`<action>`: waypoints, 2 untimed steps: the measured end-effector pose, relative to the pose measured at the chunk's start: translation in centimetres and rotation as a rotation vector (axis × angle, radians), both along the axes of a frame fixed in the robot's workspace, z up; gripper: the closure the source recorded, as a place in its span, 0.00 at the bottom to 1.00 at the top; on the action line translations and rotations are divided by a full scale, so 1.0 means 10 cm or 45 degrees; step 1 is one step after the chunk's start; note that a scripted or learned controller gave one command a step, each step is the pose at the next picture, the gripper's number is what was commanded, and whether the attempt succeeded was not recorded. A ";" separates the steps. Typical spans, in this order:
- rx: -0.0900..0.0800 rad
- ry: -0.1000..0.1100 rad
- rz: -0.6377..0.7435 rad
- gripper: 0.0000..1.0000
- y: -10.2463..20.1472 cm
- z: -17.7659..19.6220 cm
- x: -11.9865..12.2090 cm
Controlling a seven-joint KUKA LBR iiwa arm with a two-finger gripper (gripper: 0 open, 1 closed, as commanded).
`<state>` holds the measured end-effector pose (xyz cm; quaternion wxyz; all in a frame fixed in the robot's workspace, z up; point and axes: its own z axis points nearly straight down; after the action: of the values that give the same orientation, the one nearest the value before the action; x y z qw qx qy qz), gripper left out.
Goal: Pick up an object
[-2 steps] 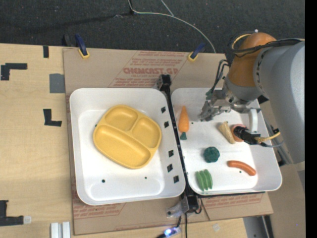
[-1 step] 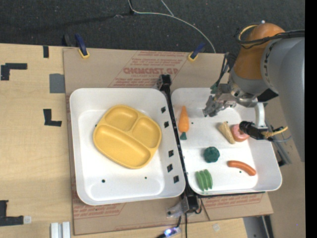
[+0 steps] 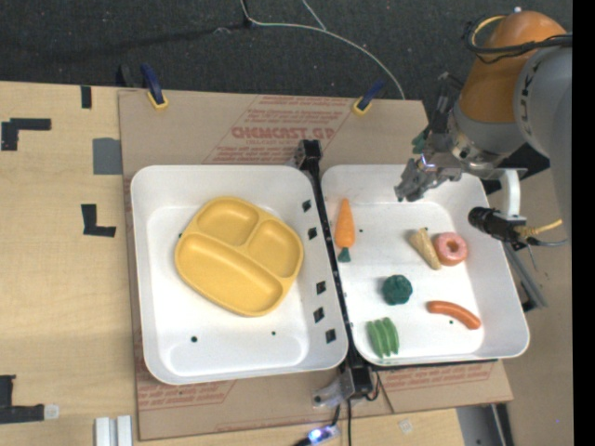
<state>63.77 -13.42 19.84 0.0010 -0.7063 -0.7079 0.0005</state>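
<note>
Tabletop [image 3: 56,249]: two white bins
Left bin [image 3: 149,277]: yellow tray [image 3: 240,255]
Right bin [image 3: 502,337]: carrot [image 3: 345,223], donut [image 3: 451,248]
Gripper [image 3: 411,190]: above far edge, grip state unclear

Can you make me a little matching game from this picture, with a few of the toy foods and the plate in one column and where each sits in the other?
Things:
1. carrot
2. doughnut
3. yellow plate
4. sausage

Places:
A. alone in the left bin
B. right bin, near corner on the arm's side
C. right bin, along the edge next to the other bin
D. right bin, touching the tan cone

Pairs: 1-C, 2-D, 3-A, 4-B
</note>
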 end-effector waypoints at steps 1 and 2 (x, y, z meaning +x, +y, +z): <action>0.000 0.001 0.001 1.00 0.03 0.39 0.05; 0.001 0.002 0.001 1.00 0.04 0.71 0.06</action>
<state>64.40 -13.00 26.92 0.0018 -0.7061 -0.7081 0.0010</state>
